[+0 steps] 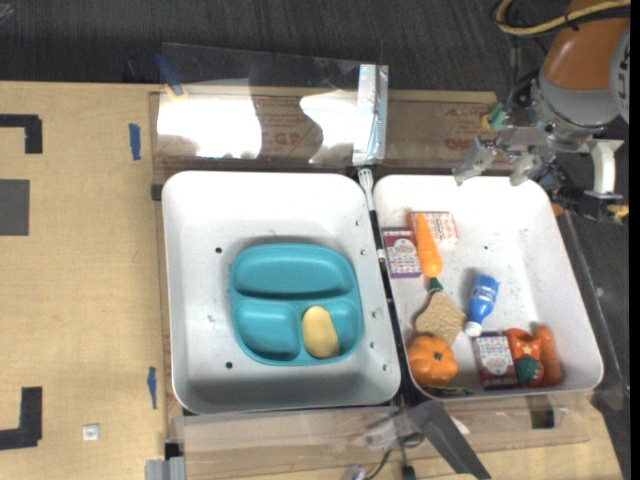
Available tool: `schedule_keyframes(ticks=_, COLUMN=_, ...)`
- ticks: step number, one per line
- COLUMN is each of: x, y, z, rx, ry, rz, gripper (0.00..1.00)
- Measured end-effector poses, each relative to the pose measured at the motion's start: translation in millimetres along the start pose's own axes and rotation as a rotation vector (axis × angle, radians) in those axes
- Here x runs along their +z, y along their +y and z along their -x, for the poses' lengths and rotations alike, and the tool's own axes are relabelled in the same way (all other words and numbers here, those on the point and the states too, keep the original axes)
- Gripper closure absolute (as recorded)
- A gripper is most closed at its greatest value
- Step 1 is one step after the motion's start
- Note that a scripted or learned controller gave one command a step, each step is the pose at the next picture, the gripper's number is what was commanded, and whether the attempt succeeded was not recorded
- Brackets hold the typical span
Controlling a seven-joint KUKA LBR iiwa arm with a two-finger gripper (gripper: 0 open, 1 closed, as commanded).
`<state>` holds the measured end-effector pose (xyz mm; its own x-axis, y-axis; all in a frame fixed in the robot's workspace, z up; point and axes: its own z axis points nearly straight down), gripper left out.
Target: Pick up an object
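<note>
Pumpkin [433, 359] at right bin's [572, 298] 6 o'clock edge; pincer [497, 163] at 12 o'clock rim, spread wide, holding nothing.

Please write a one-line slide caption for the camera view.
Arm's pincer above the right bin's far edge; yellow item in teal tray, left bin.

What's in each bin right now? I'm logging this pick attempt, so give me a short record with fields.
left bin: teal divided tray with a yellow potato-like item in its lower right compartment
right bin: carrot, blue bottle, small pumpkin, small cartons and other toy food
gripper: above the right bin's far rim, nothing seen held
</note>
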<state>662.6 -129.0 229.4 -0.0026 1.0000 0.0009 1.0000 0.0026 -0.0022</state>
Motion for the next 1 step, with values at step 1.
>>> schedule_keyframes(ticks=1, x=106.4, y=-63.6, z=-10.9, rx=-0.099, ry=0.001, rz=-0.007, gripper=0.00)
